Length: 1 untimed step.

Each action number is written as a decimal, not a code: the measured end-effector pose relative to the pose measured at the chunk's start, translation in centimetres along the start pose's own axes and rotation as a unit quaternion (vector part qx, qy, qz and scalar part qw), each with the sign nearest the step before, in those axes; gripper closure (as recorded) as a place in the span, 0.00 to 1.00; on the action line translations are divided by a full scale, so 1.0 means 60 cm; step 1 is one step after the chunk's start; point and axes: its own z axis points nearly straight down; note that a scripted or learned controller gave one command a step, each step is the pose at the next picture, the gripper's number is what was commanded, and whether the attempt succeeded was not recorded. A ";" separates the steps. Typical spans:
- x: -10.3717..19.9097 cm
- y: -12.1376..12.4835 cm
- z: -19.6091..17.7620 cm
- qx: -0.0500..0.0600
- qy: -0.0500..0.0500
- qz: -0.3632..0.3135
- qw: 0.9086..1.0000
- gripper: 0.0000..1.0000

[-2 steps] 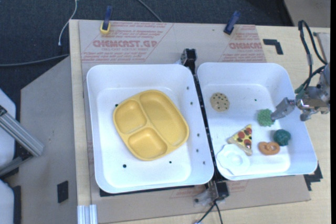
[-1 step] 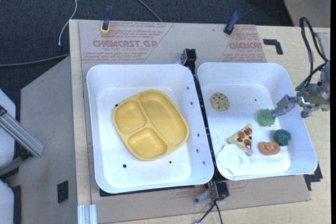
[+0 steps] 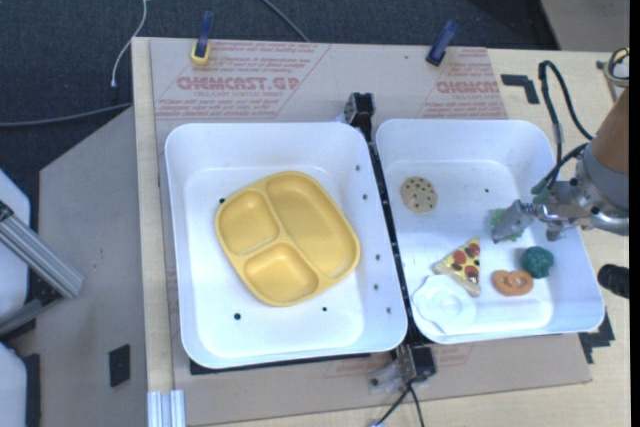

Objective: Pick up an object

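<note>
"CHEMCAST GP" is showing on the board (image 3: pixel 240 80) (printed twice). The pizza slice (image 3: pixel 460 265) is lying in the right bin (image 3: pixel 470 137), tip pointing left, beside the spread, empty gripper (image 3: pixel 510 223).

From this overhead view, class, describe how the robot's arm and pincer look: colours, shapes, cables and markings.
The arm comes in from the right as a rounded grey body ending in a silvery metal wrist. A dark cable loops along the bench beside it, and thinner greenish wires run near the wrist. The pincer is small, made of grey metal, with thin fingers. The picture is too small to tell any markings on it.
</note>
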 end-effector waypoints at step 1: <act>-0.007 0.004 0.101 -0.001 0.001 0.000 1.000 0.00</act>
